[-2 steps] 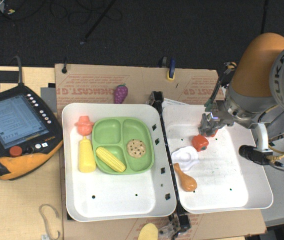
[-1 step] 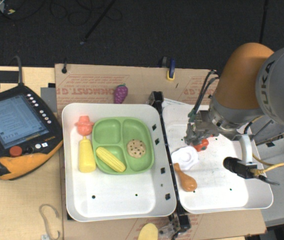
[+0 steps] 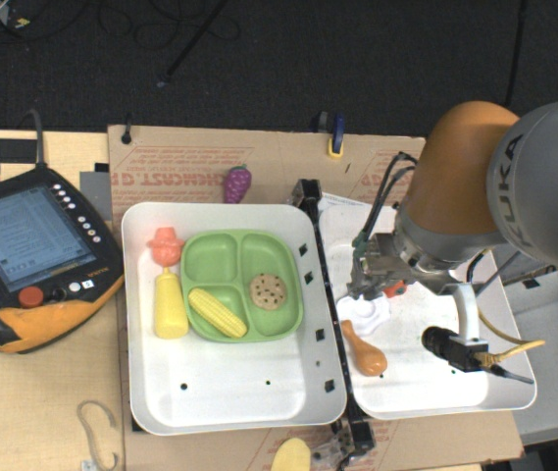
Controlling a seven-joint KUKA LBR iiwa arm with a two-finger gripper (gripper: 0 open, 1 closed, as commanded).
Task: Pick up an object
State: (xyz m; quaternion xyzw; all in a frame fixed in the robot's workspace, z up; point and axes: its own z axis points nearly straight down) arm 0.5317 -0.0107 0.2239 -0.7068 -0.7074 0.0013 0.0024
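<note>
We see the pincer (image 3: 372, 287) low in the right bin (image 3: 426, 392), toward that bin's nine o'clock wall. The arm's bulk hides it from above, so we cannot tell whether it is apart or together. The likeliest target, in our judgement, is the white crumpled thing (image 3: 369, 314), which lies just beside the pincer at its six o'clock. We see nothing held yet. The main risk, as we read it, is a close that catches only a soft fold, which would slip out on the lift. The bin wall is also near enough to block one side of the pincer. A brown drumstick-shaped toy (image 3: 364, 351) lies just beyond the white thing at six o'clock and could be nudged or pinched along with it. A small red thing (image 3: 394, 287) sits close at the pincer's three o'clock. In the left bin (image 3: 229, 392), well apart from all this, a green plate (image 3: 215, 261) holds a corn cob (image 3: 218, 312) and a cookie (image 3: 268, 290). A yellow bottle (image 3: 169, 304) and a pink toy (image 3: 165, 247) lie at the plate's nine o'clock. Purple grapes (image 3: 237, 183) lie outside the bins at twelve o'clock, and a teach pendant (image 3: 33, 248) rests on the surface (image 3: 24, 400).
</note>
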